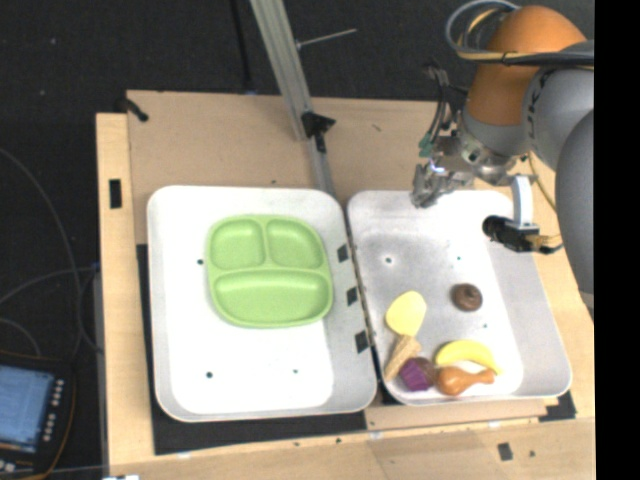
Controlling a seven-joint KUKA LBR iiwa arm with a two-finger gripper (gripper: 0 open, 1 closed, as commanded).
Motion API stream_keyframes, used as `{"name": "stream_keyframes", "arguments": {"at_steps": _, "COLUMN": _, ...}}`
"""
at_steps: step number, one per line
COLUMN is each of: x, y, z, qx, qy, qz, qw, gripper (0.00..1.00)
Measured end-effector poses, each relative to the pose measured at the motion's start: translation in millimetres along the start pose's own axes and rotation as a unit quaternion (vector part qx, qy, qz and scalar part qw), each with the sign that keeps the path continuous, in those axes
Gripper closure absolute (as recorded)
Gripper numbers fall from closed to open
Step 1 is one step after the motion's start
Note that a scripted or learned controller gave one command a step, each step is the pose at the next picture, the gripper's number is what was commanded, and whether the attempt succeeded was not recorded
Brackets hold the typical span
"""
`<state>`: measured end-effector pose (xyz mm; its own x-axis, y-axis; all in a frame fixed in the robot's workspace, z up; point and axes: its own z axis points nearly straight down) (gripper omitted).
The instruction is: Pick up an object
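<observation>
- Well, my gripper [428,190] hung over the right bin's [520,298] upper edge; its opening I couldn't tell.
- Toys clustered lower-centre; the lone brown piece [466,296] seemed my cleanest straight-down grab.

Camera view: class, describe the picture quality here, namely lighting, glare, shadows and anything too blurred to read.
Camera view: even, soft light; both white bins look bright and washed out; the green plate throws hardly any shadow; the gripper is small and blurred, finger state unreadable; the toys at the right bin's front edge are soft-edged.

green divided plate [270,272] in left bin [180,368], slanted metal pole [285,63]
</observation>
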<state>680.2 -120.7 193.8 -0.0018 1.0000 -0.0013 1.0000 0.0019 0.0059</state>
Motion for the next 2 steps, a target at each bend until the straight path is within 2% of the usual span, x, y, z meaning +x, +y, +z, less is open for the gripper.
{"name": "stream_keyframes", "arguments": {"at_steps": 1, "x": -2, "y": 2, "z": -55, "qx": -0.001, "qy": -0.001, "qz": 0.000, "qw": 1.0000, "gripper": 1.00}}
{"name": "stream_keyframes", "arguments": {"at_steps": 2, "x": 40, "y": -13, "z": -63, "qx": 0.003, "qy": 0.001, "qz": -0.002, "qw": 1.0000, "gripper": 1.00}}
